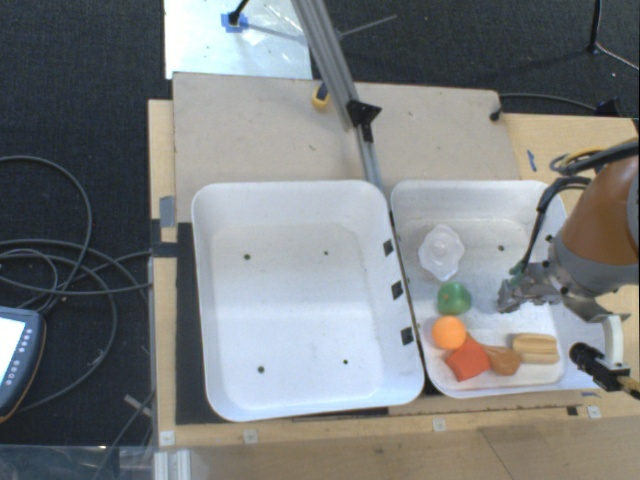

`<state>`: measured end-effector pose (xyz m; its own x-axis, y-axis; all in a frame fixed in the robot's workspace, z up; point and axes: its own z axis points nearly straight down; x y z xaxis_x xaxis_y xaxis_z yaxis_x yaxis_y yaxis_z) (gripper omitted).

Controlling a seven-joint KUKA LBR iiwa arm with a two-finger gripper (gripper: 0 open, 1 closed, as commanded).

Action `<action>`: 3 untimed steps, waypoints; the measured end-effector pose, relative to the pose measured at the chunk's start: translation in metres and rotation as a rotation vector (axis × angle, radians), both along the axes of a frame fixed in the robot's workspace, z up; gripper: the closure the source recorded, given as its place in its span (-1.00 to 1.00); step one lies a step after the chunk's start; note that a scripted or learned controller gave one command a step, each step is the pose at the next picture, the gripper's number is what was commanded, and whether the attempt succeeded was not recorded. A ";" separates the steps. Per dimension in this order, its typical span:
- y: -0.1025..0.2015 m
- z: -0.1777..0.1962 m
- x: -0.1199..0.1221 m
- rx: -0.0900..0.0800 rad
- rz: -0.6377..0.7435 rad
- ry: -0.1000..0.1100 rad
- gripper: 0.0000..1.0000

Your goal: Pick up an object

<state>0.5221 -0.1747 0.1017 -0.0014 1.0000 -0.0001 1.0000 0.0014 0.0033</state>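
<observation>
**Arm low in the right bin, nothing lifted yet**

From where I stand, the grey arm with its orange band point(600, 218) reaches in from the right and has its jaws point(520, 293) down inside the right-hand shallow white bin point(480, 203), close to the floor of it. They are dark and small against the white, and I cannot tell how far apart they stand, nor see anything caught between them.

All the candidates for picking lie in that same bin. A clear, crumpled plastic cup-like piece point(440, 250) sits near the middle, by the divide. Just below it is a small green round object point(454, 297), and below that an orange ball point(449, 332). A red block point(466, 361) touches the ball's lower side, with a brown lumpy piece point(503, 361) just beside it and a tan, bread-roll-shaped item point(535, 347) next to that, near the bin's front edge. The jaws hover between the green object and the roll, apart from both.

The left-hand white bin point(300, 298) sits beside it on the pale board surface point(420, 128).

As I judge it, the task is barely begun: the arm has reached the working bin, but the grasp itself, the closing on something and the lift all remain. Every object rests on the bin floor.
</observation>
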 end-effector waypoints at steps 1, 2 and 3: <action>0.000 0.043 -0.002 -0.002 0.002 -0.002 1.00; 0.000 0.101 -0.009 -0.002 0.003 -0.004 1.00; 0.000 0.110 -0.008 -0.001 0.004 0.000 1.00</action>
